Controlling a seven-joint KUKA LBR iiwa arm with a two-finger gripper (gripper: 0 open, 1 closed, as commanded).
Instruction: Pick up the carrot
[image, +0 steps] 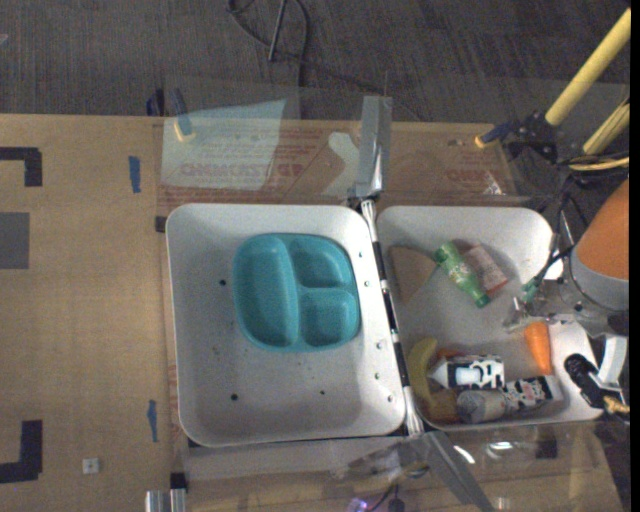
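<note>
The carrot (540, 348) is a short orange piece near the right wall of the right bin (500, 222). It points toward the bin's front. My gripper (535, 316) reaches in from the right and sits directly over the carrot's upper end, touching or almost touching it. The grey wrist with its orange band (608, 250) rises behind it at the right edge. Whether the carrot is gripped cannot be made out.
The right bin also holds a green bottle (462, 272), a banana (424, 375), a cow-patterned milk carton (470, 373) and a wrapped packet (505, 397) along the front. A teal divided plate (297, 290) lies in the left bin (200, 330).
</note>
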